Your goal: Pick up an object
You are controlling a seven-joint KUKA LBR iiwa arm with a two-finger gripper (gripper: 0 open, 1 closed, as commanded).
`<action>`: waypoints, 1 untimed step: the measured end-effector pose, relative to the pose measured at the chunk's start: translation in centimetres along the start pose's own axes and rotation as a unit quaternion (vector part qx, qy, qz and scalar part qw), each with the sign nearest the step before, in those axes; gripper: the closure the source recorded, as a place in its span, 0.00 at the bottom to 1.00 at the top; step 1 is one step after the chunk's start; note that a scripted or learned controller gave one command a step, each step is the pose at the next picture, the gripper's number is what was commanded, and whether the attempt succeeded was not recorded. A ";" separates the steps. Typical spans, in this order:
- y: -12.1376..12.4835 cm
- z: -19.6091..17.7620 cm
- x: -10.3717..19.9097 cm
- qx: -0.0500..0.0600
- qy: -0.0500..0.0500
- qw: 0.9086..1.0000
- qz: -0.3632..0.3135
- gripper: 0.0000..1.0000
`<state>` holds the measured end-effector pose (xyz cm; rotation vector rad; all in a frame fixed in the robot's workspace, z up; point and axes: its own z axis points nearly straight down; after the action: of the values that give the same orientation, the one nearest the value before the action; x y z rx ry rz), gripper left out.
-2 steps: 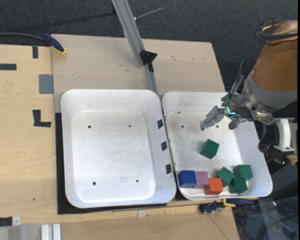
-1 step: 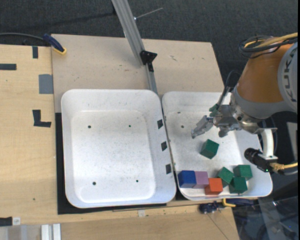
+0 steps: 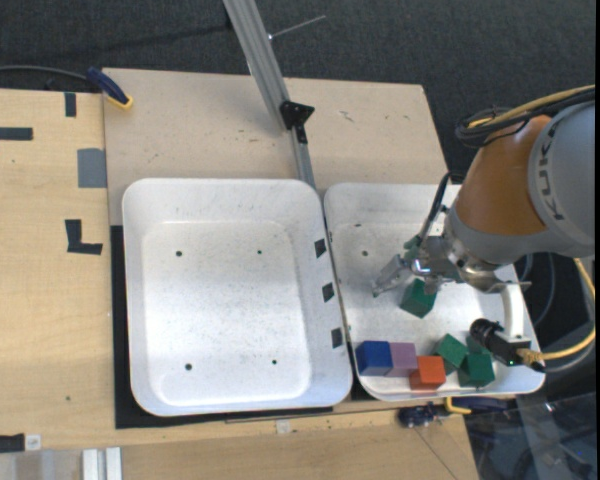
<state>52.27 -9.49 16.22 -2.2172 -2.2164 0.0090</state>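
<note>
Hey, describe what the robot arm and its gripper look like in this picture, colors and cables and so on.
The arm is a thick rounded grey body with a broad orange band above the wrist and dark lettering on the grey shell. Yellow and black cables loop beside it. The gripper is small, with thin silvery metal parts.

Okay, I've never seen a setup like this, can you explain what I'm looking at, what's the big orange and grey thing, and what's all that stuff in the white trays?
The big orange and grey thing is a robot arm, reaching in from the right. The one camera sits above the bench and looks down at a slant. On the wooden bench lie two shallow white bins side by side: the left bin and the right bin. At the arm's tip is its gripper, low over the right bin. A dark green block sits right at the gripper, but I cannot tell whether the jaws hold it. Along the right bin's near edge lie a blue block, a purple block, an orange block and two green blocks. Its job is to pick up an object.
</note>
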 end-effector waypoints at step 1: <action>0.0 4.0 -0.3 -0.006 -0.003 1.000 0.000 0.00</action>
<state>52.24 -9.81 12.21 -2.2264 -2.2240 0.0020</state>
